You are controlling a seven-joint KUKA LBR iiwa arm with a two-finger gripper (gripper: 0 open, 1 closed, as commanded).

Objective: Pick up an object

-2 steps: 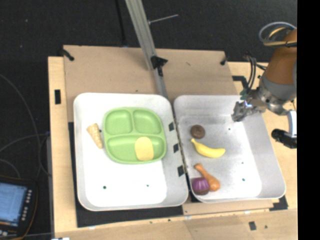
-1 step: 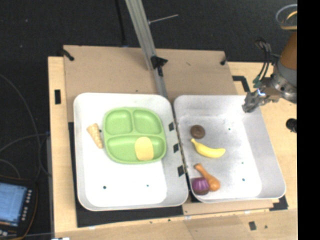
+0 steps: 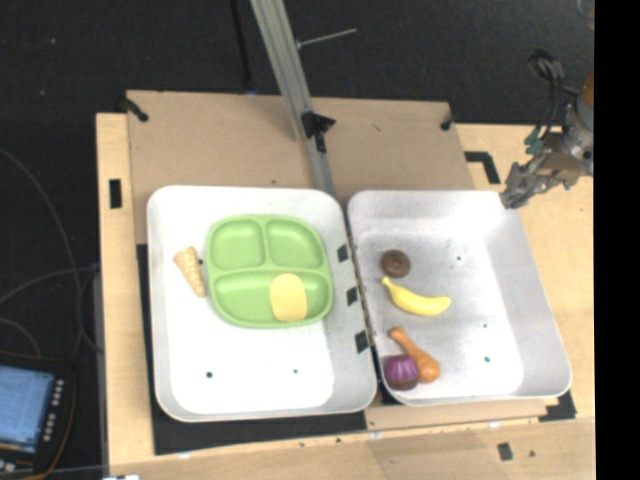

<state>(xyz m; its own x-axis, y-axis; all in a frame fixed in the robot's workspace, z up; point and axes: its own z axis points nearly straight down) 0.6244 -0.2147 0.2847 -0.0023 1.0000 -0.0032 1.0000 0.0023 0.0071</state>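
Gripper (image 3: 522,183) sits above the right white bin's (image 3: 500,268) far right corner, nothing seen between its fingers; finger state cannot be told. Right bin: brown round piece (image 3: 395,263), yellow toy banana (image 3: 417,301), orange carrot (image 3: 414,355) touching purple round piece (image 3: 401,372). Left white bin (image 3: 250,388): green divided plastic plate (image 3: 268,270) bearing yellow block (image 3: 288,297); tan cone (image 3: 190,268) beside it.
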